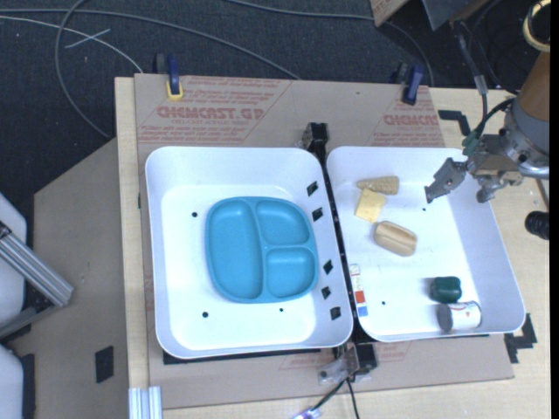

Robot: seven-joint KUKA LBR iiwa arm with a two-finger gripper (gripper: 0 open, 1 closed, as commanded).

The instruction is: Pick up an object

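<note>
From the overhead camera I saw two white bins side by side on the bench. The left bin (166, 234) held a blue divided plate (260, 249), lying flat near its middle. The right bin (498, 243) carried the loose items: a tan biscuit-like piece (378, 185) near the far wall, a yellow block (369, 204) just beside it and nearer to me, and a bread-roll shape (395, 237) a little further down. Well apart from these, in the near right corner, sat a dark green object (445, 289) with a white cylinder with a grey cap (460, 315) just below it, the two close together or touching; I could not tell which.

The gripper (463, 180) hung over the far right part of the right bin, its fingers (442, 182) spread apart with nothing between them. It sat to the right of the biscuit and the yellow block, clear of both.
</note>
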